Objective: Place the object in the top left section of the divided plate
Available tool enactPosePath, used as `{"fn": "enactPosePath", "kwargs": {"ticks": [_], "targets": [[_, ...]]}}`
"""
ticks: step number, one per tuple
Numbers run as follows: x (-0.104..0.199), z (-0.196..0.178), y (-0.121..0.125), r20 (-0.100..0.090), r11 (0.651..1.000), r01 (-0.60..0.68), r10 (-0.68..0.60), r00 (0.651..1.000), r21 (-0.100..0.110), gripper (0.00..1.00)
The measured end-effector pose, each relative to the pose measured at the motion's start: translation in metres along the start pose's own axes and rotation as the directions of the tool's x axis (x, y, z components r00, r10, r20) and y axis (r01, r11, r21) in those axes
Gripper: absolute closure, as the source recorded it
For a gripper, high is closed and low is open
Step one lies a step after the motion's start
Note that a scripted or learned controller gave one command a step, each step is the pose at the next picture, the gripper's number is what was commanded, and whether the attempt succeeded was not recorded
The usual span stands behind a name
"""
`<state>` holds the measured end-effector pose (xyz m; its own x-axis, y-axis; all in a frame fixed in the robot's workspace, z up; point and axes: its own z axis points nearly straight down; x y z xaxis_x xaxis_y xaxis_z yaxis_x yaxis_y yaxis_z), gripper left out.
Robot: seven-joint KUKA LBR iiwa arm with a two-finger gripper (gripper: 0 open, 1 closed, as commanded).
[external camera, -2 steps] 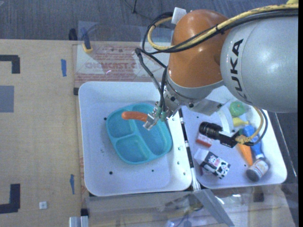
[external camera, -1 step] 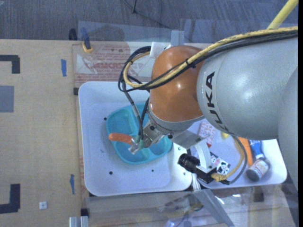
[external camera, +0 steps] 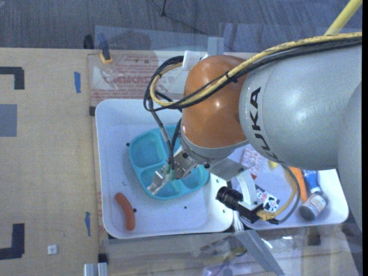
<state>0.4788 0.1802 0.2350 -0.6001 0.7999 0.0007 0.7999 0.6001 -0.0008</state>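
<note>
Two shallow white bins are counted on the bench: a left bin [external camera: 109, 154] and a right bin [external camera: 339, 203], the latter largely covered by the arm. One blue divided plate [external camera: 146, 154] is seen in the left bin, and three sections can be made out in it. One sausage [external camera: 125, 211] is counted at the near left of that bin. In the right bin, one small bottle [external camera: 312, 206] and one playing card [external camera: 267, 201] are counted. One arm [external camera: 287, 102] and one gripper [external camera: 161, 180] are present.
</note>
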Motion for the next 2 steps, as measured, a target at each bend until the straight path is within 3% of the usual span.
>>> {"fn": "enactPosePath", "kwargs": {"ticks": [1,2], "targets": [[0.0053,-0.0154,0.0078,0.002,0.996,-0.091,0.091,0.996,-0.003,0.00],[0.0049,-0.0252,0.0087,0.003,0.996,-0.090,0.091,0.996,-0.006,1.00]]}}
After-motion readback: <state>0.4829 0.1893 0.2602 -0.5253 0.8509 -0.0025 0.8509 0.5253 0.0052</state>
